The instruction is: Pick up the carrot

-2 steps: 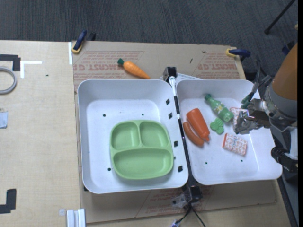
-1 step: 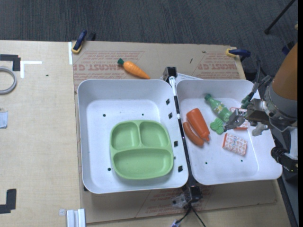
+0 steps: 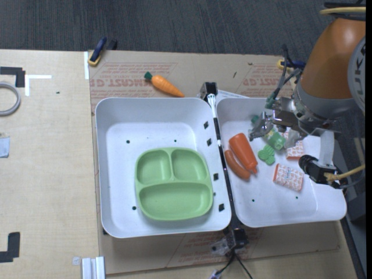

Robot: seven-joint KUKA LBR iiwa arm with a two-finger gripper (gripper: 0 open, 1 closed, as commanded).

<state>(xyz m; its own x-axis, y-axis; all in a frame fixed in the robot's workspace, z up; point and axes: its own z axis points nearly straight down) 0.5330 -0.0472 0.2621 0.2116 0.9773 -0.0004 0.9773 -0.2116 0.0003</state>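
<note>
The carrot lies on the surface beyond the left bin. The gripper hangs over the right bin's far side; whether it is released or clenched, I cannot tell.

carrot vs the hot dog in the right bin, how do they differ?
Place: the carrot lies on the cardboard behind the left bin; the hot dog lies inside the right bin.
Look: the carrot is orange, tapered, with a green top; the hot dog is a red-orange sausage in a bun, blunt-ended.
Size: the carrot looks slimmer.
Shared: both lie flat, at a slant, apart from the end effector.
</note>
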